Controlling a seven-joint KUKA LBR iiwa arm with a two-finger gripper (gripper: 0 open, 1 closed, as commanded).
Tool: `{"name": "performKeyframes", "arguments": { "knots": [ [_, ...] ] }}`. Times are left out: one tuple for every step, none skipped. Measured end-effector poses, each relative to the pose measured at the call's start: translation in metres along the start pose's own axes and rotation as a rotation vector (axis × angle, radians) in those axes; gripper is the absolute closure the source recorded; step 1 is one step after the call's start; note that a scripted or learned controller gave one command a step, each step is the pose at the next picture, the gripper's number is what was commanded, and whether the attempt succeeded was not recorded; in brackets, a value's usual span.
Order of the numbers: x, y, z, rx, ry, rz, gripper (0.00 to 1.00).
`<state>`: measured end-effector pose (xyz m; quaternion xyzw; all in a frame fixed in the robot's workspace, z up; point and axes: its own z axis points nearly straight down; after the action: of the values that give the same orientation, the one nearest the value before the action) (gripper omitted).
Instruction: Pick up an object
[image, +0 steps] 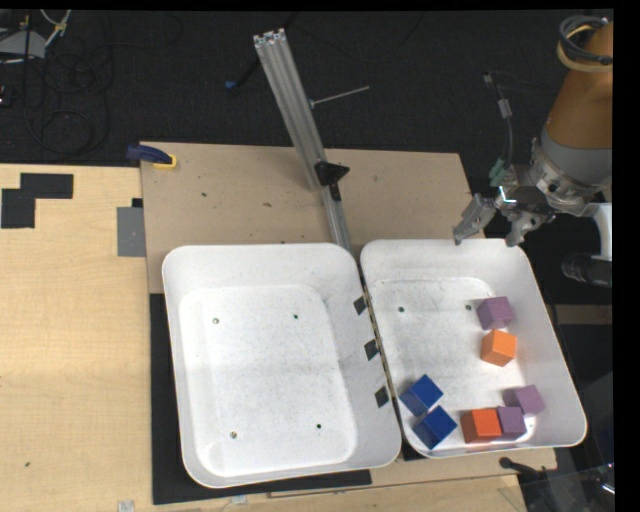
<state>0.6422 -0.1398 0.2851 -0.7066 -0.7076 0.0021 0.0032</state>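
Bench carries two white bins; arm (580, 110) cut off at frame's right. Gripper (492, 228) spread, holding nothing, above right bin's (440, 270) far edge. Blocks crowd near-right corner: orange block (499, 347) by right wall.

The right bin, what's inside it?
The right bin holds seven blocks: two blue, two orange, three purple. The blocks hide the floor beneath them.
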Motion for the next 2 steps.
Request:
{"name": "performKeyframes", "arguments": {
  "knots": [
    [0.0,0.001,-0.003,-0.004,-0.002,-0.002,0.0],
    [-0.001,-0.001,0.041,0.0,-0.001,0.0,0.0]
  ]
}}
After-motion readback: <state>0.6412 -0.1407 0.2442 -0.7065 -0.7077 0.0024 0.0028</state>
